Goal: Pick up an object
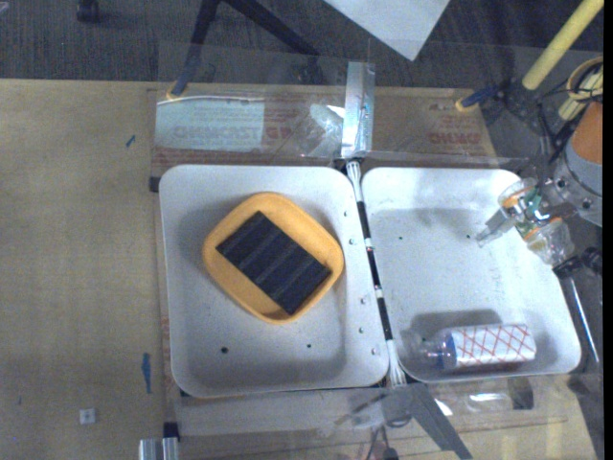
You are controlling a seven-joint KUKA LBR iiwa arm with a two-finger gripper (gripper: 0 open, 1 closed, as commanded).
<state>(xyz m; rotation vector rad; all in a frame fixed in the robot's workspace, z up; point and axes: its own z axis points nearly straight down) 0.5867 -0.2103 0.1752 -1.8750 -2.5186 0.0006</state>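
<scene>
A clear bottle (477,345) with a red criss-cross label and a blue cap lies on its side at the near edge of the right bin (431,257). In the left bin (192,333) sits a rounded orange block (273,256) with a black ribbed top. My gripper (515,215) hangs over the far right corner of the right bin, well apart from the bottle and with nothing visibly held. The arm's orange band (586,134) shows at the right edge.
A metal divider (374,276) runs between the two bins. Cables and a yellow pole (565,32) crowd the back right. Clear plastic sheets and a metal bracket (359,113) lie behind the bins. Wooden bench stretches to the left.
</scene>
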